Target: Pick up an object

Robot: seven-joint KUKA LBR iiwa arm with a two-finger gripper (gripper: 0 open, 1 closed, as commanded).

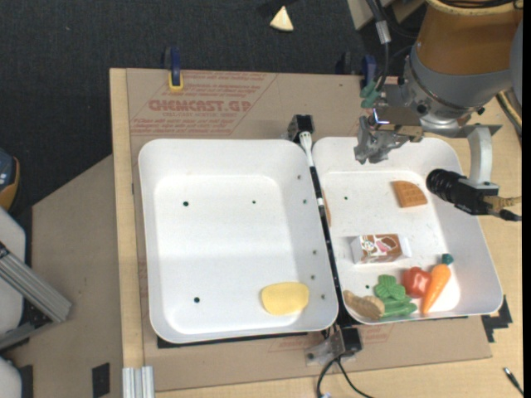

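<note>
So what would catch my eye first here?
Probably the big grey arm with its orange band at upper right, its pincer over the right bin's far edge. Then the bright toy food in that bin's near corner, like the carrot, and the yellow piece alone in the left bin.

Both bins [166, 222] look like smooth white plastic on a matt brown board [216, 102].

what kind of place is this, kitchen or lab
Most likely a robotics lab bench, not a kitchen: a robot arm reaches over two white bins clamped to a cardboard-covered bench, and the food, like the carrot, looks like toys.
</note>
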